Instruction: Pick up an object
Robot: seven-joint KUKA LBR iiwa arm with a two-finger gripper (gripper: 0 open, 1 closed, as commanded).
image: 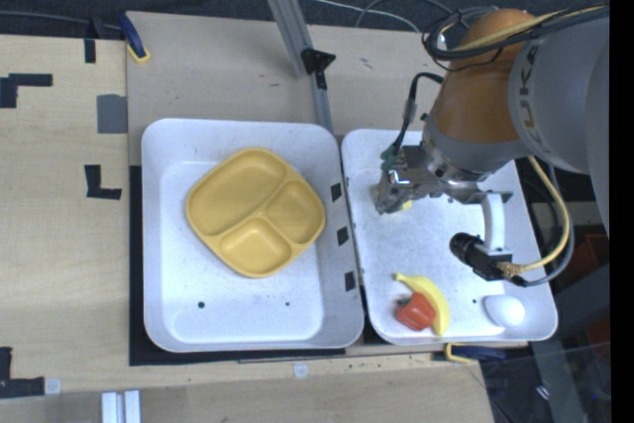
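Banana [428, 297] (curved) lengthwise down right bin [525, 320]

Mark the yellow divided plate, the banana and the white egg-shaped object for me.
yellow divided plate [256, 211], camera view, on the ridge where its three compartments meet.
banana [430, 296], camera view, on the middle of its curved body.
white egg-shaped object [506, 311], camera view, on its rounded top.
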